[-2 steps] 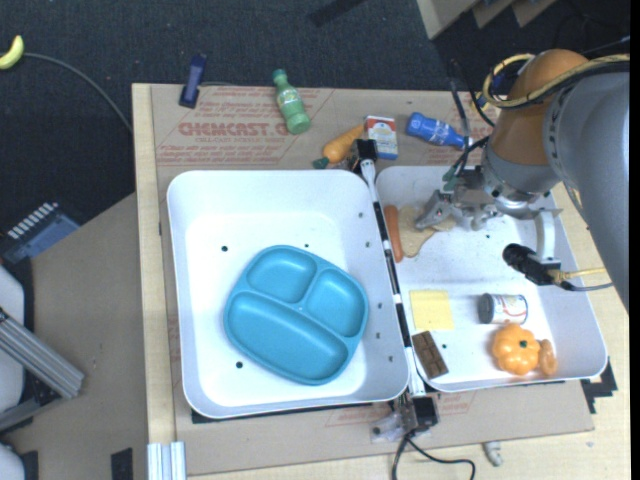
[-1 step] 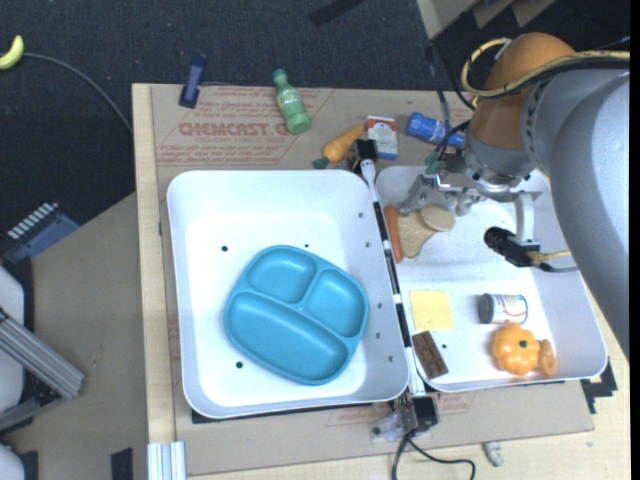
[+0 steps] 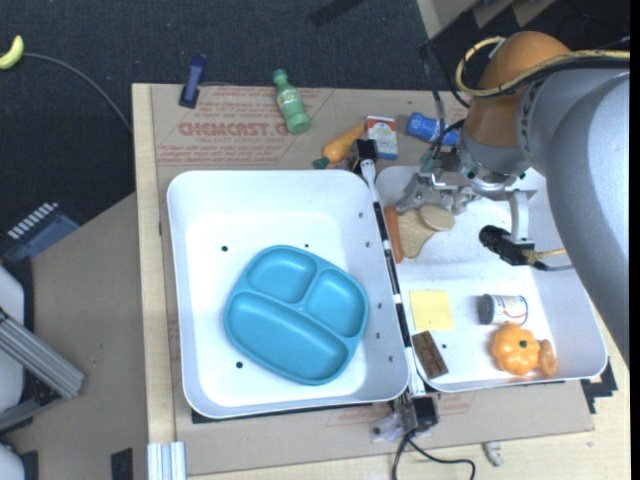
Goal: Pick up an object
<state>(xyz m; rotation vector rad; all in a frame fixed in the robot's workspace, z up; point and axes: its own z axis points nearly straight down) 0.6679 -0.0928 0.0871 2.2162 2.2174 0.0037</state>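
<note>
Your grey arm reached in from the right and hung its gripper low over the far end of the right bin, just above a tan, flat item lying beside an orange stick-like piece along the dividing wall. You could not tell from this slanted view whether the jaws were parted or clenched, and nothing was visibly lifted, so the pick looked not yet done. The likely candidates remained on the bin floor: the yellow square, a small can, an orange pumpkin toy and a brown block. The left bin held a blue divided plate.
</note>
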